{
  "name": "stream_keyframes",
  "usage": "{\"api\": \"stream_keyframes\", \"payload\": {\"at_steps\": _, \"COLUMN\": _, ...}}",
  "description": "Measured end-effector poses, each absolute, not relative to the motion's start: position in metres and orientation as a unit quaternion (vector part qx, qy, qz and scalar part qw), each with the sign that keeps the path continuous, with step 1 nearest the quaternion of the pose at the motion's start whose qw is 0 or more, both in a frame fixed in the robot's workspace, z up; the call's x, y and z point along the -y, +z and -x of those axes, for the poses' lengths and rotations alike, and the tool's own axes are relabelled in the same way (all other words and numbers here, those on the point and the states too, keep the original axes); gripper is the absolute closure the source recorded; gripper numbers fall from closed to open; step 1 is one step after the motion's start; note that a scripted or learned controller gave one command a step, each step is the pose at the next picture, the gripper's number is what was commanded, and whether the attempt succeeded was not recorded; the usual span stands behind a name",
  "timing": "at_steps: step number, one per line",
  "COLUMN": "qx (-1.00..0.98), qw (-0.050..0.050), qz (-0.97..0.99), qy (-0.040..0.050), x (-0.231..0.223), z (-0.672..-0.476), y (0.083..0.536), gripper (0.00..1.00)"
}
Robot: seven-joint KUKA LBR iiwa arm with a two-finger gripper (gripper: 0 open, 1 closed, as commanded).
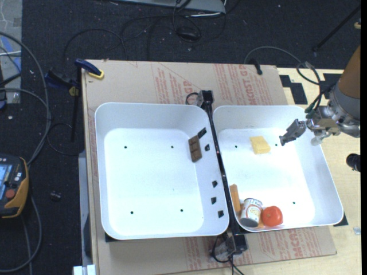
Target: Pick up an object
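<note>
My gripper (286, 137) hangs over the upper right part of the right bin (321, 171), reaching in from the right edge. A yellow block (260, 145) lies on the bin floor just left of the gripper, a short gap away. In the bin's near left corner a small can (250, 211) lies on its side, with a red tomato-like ball (273, 215) touching its right side and an orange stick (234, 197) along the left wall. A brown bar (195, 148) leans against the right wall of the left bin (114, 153). I see nothing held in the gripper.
Both bins sit on a cardboard sheet (149, 79) over the bench. A black divider strip (215, 153) runs between the bins. Cables and a blue-and-yellow clamp (89, 69) lie beyond the far left corner.
</note>
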State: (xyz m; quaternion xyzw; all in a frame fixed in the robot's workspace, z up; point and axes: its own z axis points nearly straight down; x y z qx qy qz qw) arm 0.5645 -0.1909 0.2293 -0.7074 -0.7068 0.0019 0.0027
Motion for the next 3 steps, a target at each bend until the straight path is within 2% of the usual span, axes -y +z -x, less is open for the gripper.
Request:
{"api": "stream_keyframes", "payload": {"at_steps": 1, "qx": 0.707, "qw": 0.000, "qz": 0.707, "qy": 0.0000, "x": 0.191, "z": -0.566, "y": 0.233, "gripper": 0.00}}
{"api": "stream_keyframes", "payload": {"at_steps": 3, "qx": 0.707, "qw": 0.002, "qz": 0.707, "qy": 0.0014, "x": 0.184, "z": -0.553, "y": 0.113, "gripper": 0.00}}
